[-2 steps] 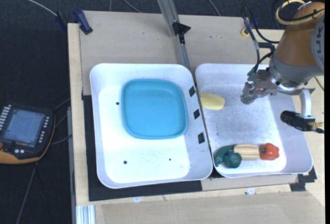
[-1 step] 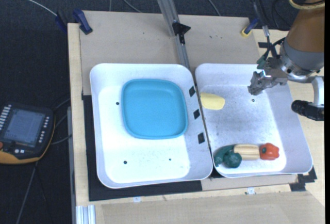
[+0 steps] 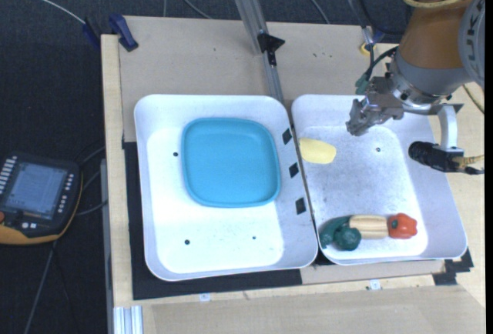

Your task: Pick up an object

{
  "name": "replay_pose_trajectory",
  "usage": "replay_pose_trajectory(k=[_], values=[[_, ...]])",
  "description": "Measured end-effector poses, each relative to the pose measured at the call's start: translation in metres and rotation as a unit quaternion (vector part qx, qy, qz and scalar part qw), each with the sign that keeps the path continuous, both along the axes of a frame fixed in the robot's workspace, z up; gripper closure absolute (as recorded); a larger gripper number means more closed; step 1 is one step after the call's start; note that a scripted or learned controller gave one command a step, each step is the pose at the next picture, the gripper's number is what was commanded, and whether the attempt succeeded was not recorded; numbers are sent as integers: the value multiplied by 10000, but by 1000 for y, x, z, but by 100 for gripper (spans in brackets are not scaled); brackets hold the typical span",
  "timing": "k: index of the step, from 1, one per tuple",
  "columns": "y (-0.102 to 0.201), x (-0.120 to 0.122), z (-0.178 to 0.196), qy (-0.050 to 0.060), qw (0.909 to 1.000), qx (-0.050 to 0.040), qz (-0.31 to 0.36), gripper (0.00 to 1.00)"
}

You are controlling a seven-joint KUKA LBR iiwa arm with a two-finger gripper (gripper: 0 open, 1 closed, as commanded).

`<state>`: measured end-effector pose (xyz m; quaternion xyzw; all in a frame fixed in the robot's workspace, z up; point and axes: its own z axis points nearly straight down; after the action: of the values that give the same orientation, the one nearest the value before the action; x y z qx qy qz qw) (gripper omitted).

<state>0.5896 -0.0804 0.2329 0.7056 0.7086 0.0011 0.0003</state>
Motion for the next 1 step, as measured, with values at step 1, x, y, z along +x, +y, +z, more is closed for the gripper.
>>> replay_pose_trajectory(k=[1], values=[[53,6,-10,11,10000,1,-1,100]])
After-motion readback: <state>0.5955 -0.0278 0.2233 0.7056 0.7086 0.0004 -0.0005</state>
